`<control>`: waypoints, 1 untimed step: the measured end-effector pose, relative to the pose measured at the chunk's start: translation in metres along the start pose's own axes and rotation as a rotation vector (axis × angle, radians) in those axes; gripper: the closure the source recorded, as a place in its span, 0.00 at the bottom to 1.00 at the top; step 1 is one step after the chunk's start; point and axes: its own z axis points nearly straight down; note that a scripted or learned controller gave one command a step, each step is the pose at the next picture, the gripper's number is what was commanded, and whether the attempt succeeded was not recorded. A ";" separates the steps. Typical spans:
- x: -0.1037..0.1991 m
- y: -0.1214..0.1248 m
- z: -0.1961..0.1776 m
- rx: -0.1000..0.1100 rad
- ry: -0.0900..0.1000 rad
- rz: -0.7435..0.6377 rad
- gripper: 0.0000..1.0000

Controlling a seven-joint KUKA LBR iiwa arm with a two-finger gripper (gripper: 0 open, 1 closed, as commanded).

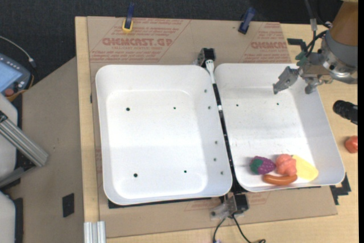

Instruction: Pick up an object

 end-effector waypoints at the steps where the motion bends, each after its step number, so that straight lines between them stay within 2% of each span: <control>1: -0.065 -0.057 -0.056 -0.003 -0.003 0.005 0.00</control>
